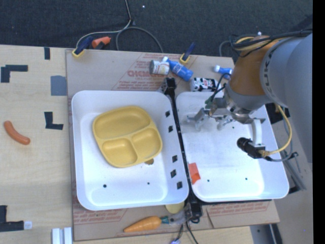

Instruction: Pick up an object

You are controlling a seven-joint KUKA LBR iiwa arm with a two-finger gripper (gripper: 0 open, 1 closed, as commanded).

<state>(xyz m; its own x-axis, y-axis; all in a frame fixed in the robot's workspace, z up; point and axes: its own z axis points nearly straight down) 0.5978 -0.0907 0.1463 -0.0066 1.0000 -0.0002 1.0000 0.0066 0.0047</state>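
Now the landmark is the black divider between the two white bins. Left of it, the left bin holds a yellow sectioned plate, a small brown bit peeking from under the plate's lower edge. Right of it, the right bin carries the grey arm and an orange tag against the divider. The claw hangs low over that bin's upper part, fingers spread, nothing between them; the plate lies well apart, across the divider. Bottles sit on the surface beyond the divider's far end, a carrot past its near end.
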